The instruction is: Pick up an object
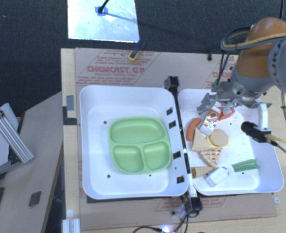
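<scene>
From above, the gripper [212, 105] hung low over the right bin [269, 178], its jaws spread wide just above a small white-and-red carton [210, 122]. Crowding that carton were an orange sausage [193, 128], a round cracker [219, 138], a waffle wedge [210, 156] and a green piece [245, 165]. The left bin [94, 110] held a green divided tray [137, 144].

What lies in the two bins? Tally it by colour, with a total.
Green: 2, divided tray and a stick
Orange: 2, sausage and strip
Tan: 4, round cracker, slice, waffle wedge, cone
White: 2, carton and tube
Total: 10
</scene>
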`<state>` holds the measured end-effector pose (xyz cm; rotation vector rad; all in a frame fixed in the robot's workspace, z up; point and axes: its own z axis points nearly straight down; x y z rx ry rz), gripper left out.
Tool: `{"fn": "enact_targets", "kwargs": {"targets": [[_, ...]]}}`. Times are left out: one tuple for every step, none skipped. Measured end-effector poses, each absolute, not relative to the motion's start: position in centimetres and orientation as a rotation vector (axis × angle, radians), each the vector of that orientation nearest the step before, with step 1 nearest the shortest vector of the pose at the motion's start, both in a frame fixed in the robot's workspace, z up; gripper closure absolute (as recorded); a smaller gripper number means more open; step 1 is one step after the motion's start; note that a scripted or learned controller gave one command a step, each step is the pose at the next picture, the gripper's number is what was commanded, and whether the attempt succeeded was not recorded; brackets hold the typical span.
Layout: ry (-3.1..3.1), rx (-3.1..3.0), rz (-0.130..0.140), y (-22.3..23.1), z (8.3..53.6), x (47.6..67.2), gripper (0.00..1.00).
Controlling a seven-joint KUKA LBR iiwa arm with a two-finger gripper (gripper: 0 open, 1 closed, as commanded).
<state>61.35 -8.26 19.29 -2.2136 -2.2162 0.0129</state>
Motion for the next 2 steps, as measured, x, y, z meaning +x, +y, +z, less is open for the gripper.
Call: {"fn": "enact_targets", "kwargs": {"targets": [[-2.226, -2.219, -0.001, -8.3, 20.1, 61.6, 0.00], [-2.221, -2.219, 0.002, -8.5, 14.9, 60.7, 0.00]]}}
